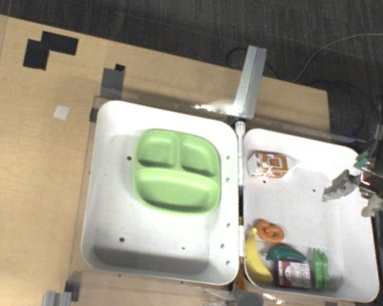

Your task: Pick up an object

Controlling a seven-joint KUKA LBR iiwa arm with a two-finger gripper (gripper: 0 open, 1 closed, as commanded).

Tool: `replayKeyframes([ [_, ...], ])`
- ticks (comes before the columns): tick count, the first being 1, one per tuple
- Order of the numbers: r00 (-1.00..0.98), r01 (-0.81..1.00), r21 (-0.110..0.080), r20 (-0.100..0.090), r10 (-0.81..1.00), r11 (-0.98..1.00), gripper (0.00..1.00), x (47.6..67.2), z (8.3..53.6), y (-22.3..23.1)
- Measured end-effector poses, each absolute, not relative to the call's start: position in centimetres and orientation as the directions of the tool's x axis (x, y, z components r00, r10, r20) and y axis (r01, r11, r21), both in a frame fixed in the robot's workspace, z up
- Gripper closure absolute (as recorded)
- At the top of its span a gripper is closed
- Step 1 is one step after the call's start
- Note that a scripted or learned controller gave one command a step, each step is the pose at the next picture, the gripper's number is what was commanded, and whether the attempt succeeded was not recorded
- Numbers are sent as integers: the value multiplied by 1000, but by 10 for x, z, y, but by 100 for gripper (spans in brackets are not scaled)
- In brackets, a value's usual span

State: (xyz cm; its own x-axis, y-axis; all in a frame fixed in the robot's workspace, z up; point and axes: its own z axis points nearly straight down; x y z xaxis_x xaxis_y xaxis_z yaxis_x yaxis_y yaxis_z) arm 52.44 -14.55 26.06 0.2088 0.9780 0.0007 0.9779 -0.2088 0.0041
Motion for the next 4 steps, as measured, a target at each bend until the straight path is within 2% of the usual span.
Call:
replayKeyframes([
  [1,-128,992,4,-1,992,128,0,518,261,-136],
  [2,-127,992,5,-1,992,127,0,518,261,-136],
  [3,-73,997,1,0,997,73,0,487,147,-112],
  [4,-20,1000,2,1,1000,20,0,487,117,-99],
])
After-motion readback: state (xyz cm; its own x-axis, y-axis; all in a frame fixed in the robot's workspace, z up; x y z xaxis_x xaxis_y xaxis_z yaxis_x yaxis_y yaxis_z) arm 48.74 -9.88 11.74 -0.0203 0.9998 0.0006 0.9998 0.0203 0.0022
